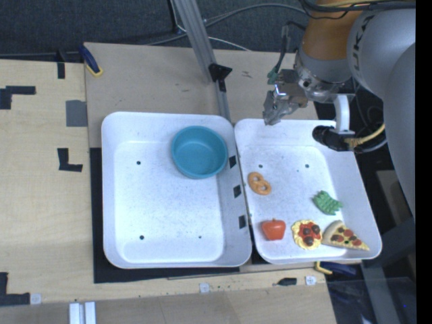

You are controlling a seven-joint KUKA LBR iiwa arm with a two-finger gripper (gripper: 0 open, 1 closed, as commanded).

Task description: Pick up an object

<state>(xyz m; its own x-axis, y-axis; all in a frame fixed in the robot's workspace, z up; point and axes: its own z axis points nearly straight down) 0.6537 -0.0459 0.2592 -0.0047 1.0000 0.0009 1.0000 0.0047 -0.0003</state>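
- Gripper (273,113) hangs over the far left corner of the right bin (351,181), nothing between its fingers; whether they stand apart or together, cannot tell at this resolution
- Candidates all lie in the right bin: pretzel (259,183) left of centre; tomato (273,229) near the front left; round mini pizza (307,234) just right of it; pizza slice (345,236) touching or nearly touching the mini pizza; green leafy piece (327,202) by the right wall
- Left bin (128,201) carries a blue bowl (198,152) at its far right
- Judgement: these look like toy food, so light, stiff, not fragile; surfaces probably smooth, some slip likely
- Pretzel lies nearest the gripper and stands clear of neighbours; flat, so pinch across its outer edges, low to the bin floor
- Tomato is taller and rounder; easier bite across its middle, though it may roll
- Pizza pieces crowd each other; poor first choice
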